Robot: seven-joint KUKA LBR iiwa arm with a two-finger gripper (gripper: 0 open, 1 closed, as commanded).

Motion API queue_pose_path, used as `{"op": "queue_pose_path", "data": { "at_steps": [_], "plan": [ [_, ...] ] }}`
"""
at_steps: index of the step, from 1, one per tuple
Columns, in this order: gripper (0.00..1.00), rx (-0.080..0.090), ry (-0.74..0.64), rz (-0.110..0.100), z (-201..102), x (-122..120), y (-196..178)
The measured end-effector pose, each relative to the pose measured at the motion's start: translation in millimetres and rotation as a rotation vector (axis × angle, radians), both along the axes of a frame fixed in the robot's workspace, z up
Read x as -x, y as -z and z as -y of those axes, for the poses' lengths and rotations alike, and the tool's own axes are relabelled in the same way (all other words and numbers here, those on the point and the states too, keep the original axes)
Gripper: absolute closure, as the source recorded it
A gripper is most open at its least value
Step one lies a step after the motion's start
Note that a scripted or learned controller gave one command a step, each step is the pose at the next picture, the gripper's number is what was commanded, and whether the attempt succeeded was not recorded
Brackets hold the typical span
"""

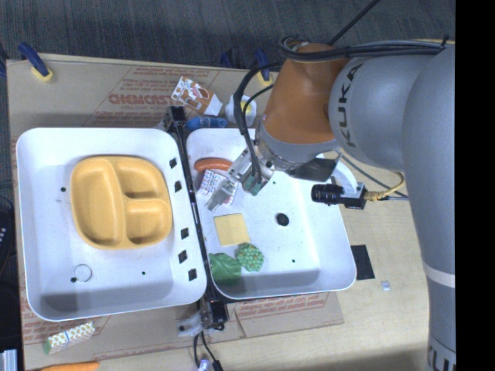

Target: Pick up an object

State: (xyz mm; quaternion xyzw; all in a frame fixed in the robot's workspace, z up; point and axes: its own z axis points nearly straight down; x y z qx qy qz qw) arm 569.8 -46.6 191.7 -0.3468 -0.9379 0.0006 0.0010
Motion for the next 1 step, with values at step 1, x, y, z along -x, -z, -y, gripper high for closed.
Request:
{"op": "queue_pose_path", "data": {
  "at_steps": [1],
  "plan": [
    [0.0, 0.0, -0.343, 0.003, -28.0, -8.8, -0.5]
  ]
}}
